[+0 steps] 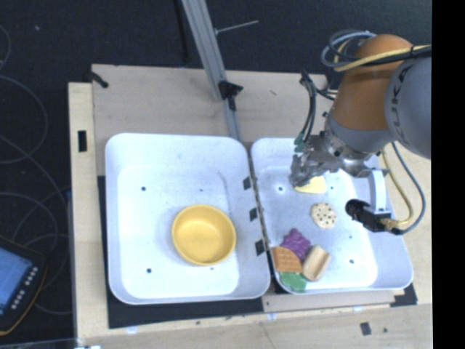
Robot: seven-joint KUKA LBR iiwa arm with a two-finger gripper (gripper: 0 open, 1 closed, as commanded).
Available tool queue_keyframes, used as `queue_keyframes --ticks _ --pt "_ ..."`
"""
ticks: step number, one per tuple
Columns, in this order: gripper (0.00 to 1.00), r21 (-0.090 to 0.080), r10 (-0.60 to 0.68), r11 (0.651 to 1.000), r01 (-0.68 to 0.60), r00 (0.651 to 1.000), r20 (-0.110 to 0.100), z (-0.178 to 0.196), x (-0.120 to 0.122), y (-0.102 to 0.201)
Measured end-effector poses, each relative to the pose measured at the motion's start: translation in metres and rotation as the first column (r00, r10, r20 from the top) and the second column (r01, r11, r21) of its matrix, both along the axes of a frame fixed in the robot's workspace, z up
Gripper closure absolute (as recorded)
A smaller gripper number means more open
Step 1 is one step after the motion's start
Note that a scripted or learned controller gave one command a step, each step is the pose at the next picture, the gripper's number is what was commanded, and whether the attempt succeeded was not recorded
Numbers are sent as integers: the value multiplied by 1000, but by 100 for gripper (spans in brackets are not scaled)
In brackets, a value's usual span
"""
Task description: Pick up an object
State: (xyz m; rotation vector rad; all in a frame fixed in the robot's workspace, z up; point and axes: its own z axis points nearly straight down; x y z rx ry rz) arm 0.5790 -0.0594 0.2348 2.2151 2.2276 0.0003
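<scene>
Where the gripper (pixel 304 174) descends, yellow wedge (pixel 315 186) touches.

bowl (pixel 203 234) in left bin (pixel 131 158)

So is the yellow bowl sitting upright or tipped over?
Upright: the yellow bowl in the left bin shows its round open mouth and inside facing up.

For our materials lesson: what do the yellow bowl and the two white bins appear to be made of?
Yellow bowl: probably plastic, with an even colour and a soft sheen. White bins: likely moulded plastic, matte, with rounded corners and raised rims. The view cannot confirm either.
</scene>
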Motion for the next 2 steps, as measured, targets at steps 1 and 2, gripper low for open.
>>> queue_keyframes --ticks 1,2 --pt "100 3 3 1000 -3 1000 1 9 -13 59" --pt "100 1 2 1000 -2 1000 -1 0 -30 115"
